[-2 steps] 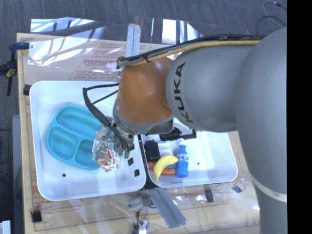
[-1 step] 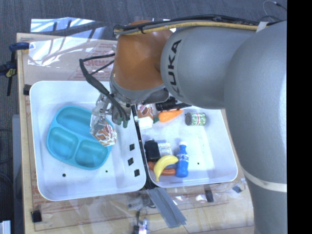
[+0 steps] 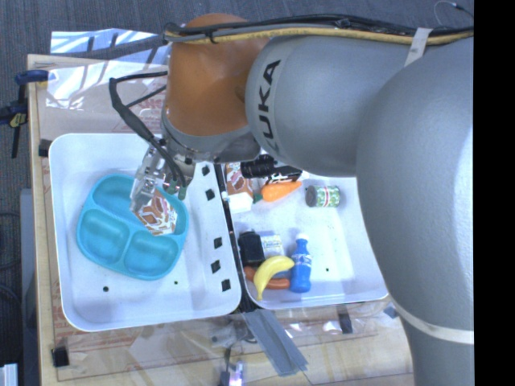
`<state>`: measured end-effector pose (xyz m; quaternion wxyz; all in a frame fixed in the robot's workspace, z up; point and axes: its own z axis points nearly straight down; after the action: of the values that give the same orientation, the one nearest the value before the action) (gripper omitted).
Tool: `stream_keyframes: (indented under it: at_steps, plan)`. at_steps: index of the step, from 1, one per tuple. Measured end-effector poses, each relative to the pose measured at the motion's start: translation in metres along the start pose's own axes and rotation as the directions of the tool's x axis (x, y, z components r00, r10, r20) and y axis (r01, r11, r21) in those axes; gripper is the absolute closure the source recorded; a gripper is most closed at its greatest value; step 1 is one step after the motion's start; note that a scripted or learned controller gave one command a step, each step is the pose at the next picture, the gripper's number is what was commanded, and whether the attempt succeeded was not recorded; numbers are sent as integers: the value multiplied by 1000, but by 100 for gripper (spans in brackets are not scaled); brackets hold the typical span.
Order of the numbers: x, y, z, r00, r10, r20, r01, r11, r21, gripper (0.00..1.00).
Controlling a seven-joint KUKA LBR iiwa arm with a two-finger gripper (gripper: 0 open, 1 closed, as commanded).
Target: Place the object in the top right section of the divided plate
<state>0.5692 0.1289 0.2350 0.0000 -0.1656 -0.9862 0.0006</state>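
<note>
One small brown-and-white patterned packet (image 3: 157,214) hung pinched in my two-finger gripper (image 3: 154,202), directly over the top right section of the turquoise divided plastic plate (image 3: 109,236).

A single fixed camera looks down at a slant on the bench (image 3: 40,79) from above, taking in both white bins: the left bin (image 3: 72,296) and the right bin (image 3: 354,256). It sits close enough that the grey arm (image 3: 386,119), reaching in from the right, looms large across the upper right.
</note>
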Motion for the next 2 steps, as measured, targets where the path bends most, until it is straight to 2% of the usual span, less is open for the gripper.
stream_keyframes:
  at_steps: [1, 2]
  plan:
    - [-48, -24, 44, 981, -196, -1, 196, 981, 0, 100]
    - [-4, -67, -26, 968, -253, 2, 253, 968, -1, 100]
